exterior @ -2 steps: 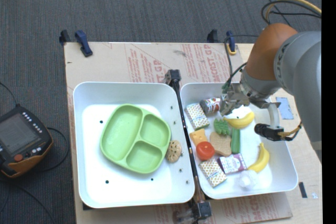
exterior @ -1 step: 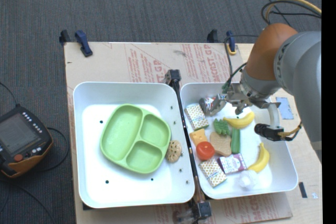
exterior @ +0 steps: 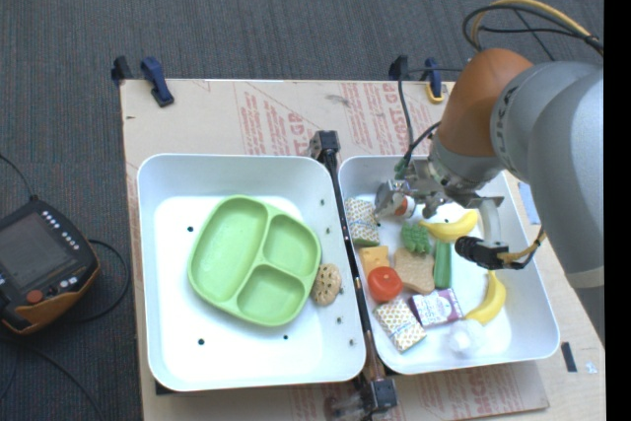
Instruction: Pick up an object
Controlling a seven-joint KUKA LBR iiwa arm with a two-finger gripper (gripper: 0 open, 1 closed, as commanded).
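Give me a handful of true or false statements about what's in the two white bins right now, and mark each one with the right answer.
1. The green divided plate lies in the left bin. True.
2. A cookie sits beside the plate, in the same bin. True.
3. The tomato is on the plate. False: it lies in the right bin, among the other food items.
4. The right bin has just one banana. False: there are two, one near the gripper and one nearer the bin's front right.
5. The gripper hangs above the left bin. False: it is over the right bin's back part.
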